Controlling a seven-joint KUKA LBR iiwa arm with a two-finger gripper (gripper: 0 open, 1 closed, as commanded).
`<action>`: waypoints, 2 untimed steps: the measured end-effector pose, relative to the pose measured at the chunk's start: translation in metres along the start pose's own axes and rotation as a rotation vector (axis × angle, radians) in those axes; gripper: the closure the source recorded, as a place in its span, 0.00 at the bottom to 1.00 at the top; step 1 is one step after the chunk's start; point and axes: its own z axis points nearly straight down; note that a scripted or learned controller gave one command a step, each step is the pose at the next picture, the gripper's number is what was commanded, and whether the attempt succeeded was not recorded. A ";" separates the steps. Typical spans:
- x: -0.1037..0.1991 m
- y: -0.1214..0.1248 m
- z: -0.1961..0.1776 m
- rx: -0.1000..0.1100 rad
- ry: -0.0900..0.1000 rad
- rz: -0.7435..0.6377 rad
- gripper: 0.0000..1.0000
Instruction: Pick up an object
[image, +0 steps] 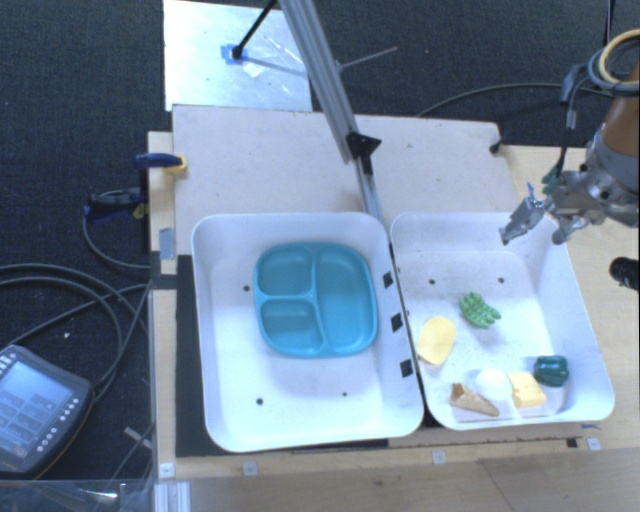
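My gripper (540, 224) hangs over the far right corner of the right bin (573, 290), its two fingers spread apart with nothing between them. Below it in that bin lie a green leafy piece (480, 310), a yellow chip-like slice (436, 340), a tan wedge (474, 401), a white egg-like ball (491, 382), a yellow block (526, 390) and a dark green piece (551, 371). All of them rest well toward the near side, apart from the gripper.
The left bin (225, 400) holds a blue divided plate (316, 299). A slanted metal pole (335, 95) crosses the bench behind the bins. Cables and a handheld pendant (35, 405) lie on the floor at the left.
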 end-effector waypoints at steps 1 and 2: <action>0.000 0.000 0.000 0.000 0.000 0.000 0.00; -0.004 -0.002 0.062 0.005 0.000 0.007 0.00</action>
